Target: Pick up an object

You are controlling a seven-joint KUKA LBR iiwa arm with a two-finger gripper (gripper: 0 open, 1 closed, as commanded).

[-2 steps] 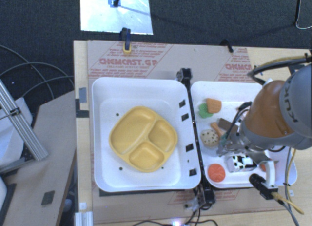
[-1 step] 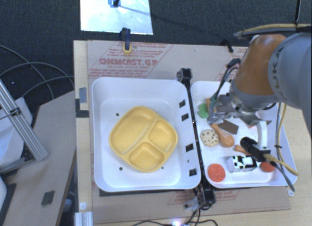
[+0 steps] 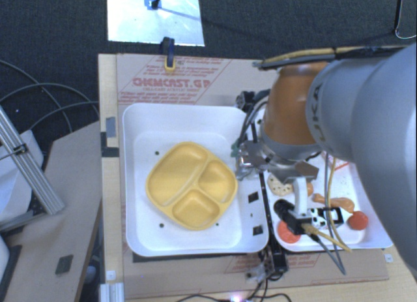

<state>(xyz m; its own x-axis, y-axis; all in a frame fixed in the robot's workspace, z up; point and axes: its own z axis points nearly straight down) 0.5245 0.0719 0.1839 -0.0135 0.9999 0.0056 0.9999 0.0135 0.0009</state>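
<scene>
The arm's orange band and grey wrist hang over the right bin (image 3: 373, 245) and cover most of it. My gripper (image 3: 300, 195) points down into that bin's left part. Close beside it lie a round tan cracker with dark dots (image 3: 276, 185), an orange curved piece (image 3: 333, 201), a black-and-white patterned piece (image 3: 324, 216), a red ball (image 3: 357, 220) and a red-orange piece (image 3: 287, 232). I see nothing held by the gripper.
The left bin (image 3: 140, 131) holds a yellow plate with three compartments (image 3: 191, 185), lying flat near its middle. A cardboard sheet (image 3: 176, 79) lies under both bins. A blue and yellow clamp (image 3: 169, 56) sits at the bench's far edge.
</scene>
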